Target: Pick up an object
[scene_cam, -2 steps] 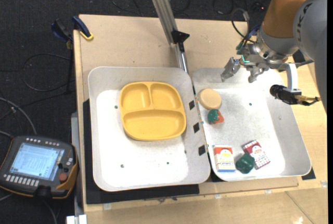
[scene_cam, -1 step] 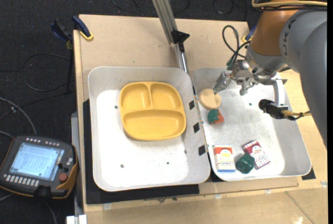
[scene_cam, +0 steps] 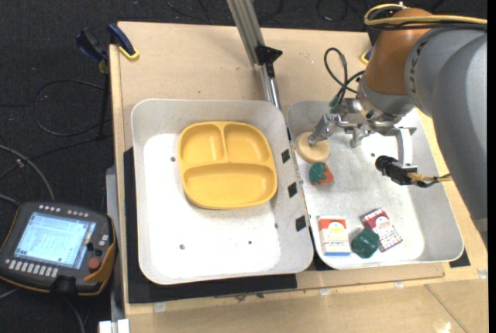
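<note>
My gripper (scene_cam: 335, 139) hangs low over the far left part of the right bin (scene_cam: 434, 207), and its two silver fingers stand apart with bare bin floor between them, so it is open and holds nothing. The left finger (scene_cam: 322, 132) is right by a tan round object (scene_cam: 314, 150). Just in front of that lies a small green and red object (scene_cam: 321, 174). Near the bin's front edge sit a white and red box (scene_cam: 333, 235), a dark green lump (scene_cam: 364, 244) and a red patterned packet (scene_cam: 382, 228).
The left bin (scene_cam: 155, 231) holds a yellow divided plate (scene_cam: 228, 166). A slanted metal pole (scene_cam: 242, 2) crosses the back of the bench. A black cable end (scene_cam: 391, 168) hangs from the wrist over the right bin. A teach pendant (scene_cam: 54, 245) lies at the lower left.
</note>
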